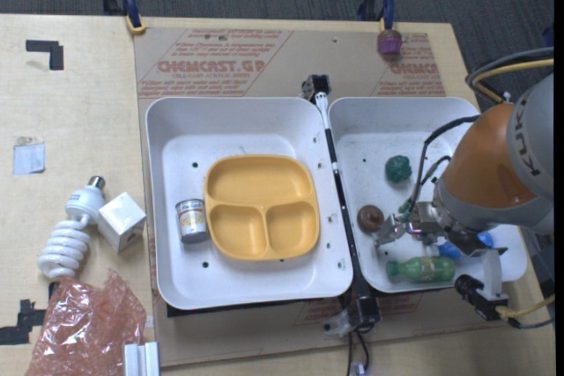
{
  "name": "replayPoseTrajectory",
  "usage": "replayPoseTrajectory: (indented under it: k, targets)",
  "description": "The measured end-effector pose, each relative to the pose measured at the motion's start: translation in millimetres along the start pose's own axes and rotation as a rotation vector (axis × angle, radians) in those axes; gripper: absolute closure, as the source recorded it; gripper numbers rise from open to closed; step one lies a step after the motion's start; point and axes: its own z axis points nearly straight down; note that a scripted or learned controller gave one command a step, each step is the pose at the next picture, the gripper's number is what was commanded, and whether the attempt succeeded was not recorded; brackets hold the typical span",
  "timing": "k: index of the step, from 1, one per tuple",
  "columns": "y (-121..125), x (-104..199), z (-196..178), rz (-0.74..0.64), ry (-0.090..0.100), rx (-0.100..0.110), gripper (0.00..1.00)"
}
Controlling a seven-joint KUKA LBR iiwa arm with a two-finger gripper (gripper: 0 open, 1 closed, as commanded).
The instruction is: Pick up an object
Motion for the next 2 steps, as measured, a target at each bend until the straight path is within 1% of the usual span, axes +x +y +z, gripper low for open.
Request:
replayPoseTrajectory:
  k: [1, 2]
  targets:
    - [1, 0, -10, 0.001, -0.001, -0.002, 1.0]
    - [17, 72, -100, -0.004, -0.001, -0.002, 1.0]
